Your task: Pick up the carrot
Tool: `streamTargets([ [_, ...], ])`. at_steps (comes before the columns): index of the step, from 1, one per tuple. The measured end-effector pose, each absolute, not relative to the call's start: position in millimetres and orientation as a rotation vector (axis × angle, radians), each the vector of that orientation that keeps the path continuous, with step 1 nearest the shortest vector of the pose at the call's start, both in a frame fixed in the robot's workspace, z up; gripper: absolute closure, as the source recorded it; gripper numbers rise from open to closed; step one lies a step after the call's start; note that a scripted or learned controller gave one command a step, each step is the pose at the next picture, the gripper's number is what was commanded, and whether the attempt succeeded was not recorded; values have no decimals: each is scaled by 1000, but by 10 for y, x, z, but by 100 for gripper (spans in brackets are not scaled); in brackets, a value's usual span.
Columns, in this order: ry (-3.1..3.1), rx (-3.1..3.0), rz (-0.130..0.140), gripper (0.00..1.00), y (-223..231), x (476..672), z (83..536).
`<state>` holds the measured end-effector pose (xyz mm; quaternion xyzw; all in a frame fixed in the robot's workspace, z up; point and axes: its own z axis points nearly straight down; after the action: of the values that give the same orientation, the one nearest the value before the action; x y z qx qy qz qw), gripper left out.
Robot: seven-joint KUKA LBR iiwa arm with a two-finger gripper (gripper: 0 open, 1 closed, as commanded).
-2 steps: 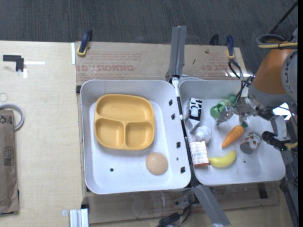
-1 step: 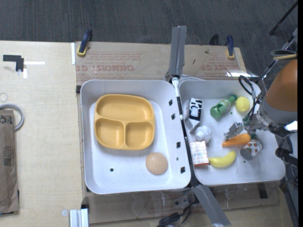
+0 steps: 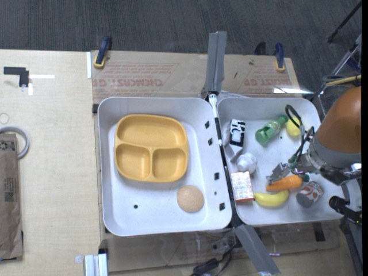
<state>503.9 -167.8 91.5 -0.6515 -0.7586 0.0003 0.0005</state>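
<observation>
In the right bin (image 3: 276, 214), your carrot (image 3: 286, 183) lies just above the banana (image 3: 272, 198); gripper (image 3: 283, 172) is at its left end, fingers unreadable, can't tell grip state; risk: it snags the banana or the carrot rolls off

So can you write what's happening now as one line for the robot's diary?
task: pick up carrot | gripper: at carrot | right bin | banana beside | lifted: no

Orange carrot (image 3: 286, 183), yellow banana (image 3: 271, 198), green bottle (image 3: 268, 130), red-and-white carton (image 3: 242, 187), black-and-white box (image 3: 236, 133), tan ball (image 3: 190, 199), mustard-yellow divided plate (image 3: 152, 148), white bins (image 3: 109, 171), orange-banded grey arm (image 3: 343, 128).
</observation>
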Motion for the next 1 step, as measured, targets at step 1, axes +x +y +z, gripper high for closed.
streamTargets([
  [1,-2011,-2413,3,0,-1725,4776,1663],
])
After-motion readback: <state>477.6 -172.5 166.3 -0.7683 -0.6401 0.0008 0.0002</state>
